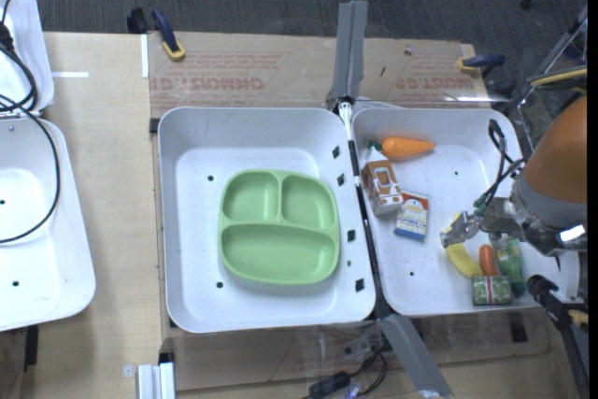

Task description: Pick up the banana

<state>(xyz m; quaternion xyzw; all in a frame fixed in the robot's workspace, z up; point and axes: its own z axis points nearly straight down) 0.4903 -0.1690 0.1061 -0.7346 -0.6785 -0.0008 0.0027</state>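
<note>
Only readable thing: red mirrored lettering across the cardboard sheet (308, 70) behind the bins, too faint to spell out for sure. Printing on the small boxes (381, 186) way too blurry to read.

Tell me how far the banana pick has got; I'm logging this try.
Done: the grey arm's two-finger gripper has reached the right white bin, right above the small yellow banana. In hand: nothing visibly between its fingers; the banana lies on the bin floor beside a green packet. Left: grasp and lift it.
</note>
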